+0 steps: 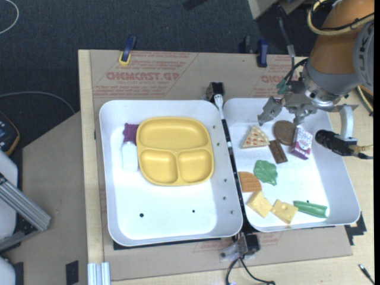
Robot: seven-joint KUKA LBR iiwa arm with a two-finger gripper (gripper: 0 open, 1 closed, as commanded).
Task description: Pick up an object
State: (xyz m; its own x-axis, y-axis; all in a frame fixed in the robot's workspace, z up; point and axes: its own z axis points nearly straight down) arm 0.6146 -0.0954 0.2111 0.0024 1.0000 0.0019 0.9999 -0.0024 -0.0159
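Jaws (284,111) spread, empty, hovering over right bin (338,177) top edge. Brown round cookie (285,132) just below, pizza slice (255,138) beside it. Advice: centre over cookie, descend straight, close firmly, avoid purple packet (302,142).

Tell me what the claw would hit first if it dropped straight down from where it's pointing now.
Probably the brown round piece in the right bin, just below the claw. The pizza slice lies close to its left, and depth is hard to judge from this slant.
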